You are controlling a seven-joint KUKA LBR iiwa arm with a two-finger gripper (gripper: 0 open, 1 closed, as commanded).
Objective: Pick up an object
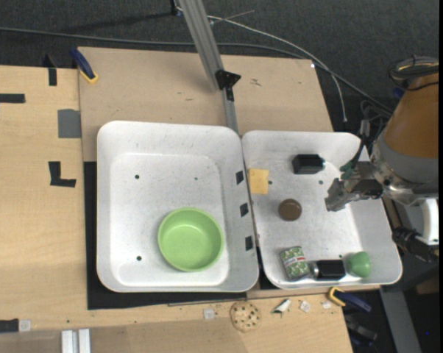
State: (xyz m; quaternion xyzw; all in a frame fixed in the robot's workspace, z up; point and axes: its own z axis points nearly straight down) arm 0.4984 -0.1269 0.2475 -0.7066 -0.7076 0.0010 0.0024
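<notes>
Gripper (pixel 338 197) over the right bin (pixel 369 267); I can't tell its jaw state.
Brown disc (pixel 290 210) at its nine o'clock, black block (pixel 307 163) at eleven.

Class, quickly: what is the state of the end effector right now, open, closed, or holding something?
End effector: cannot be told from the camera view; it hangs over the right bin with no object seen in it.

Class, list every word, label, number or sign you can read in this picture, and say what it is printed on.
No text can be read.
Green packet: printed in green, white and red, too small and blurred to read.
Black box and black block: no lettering shows.
</notes>
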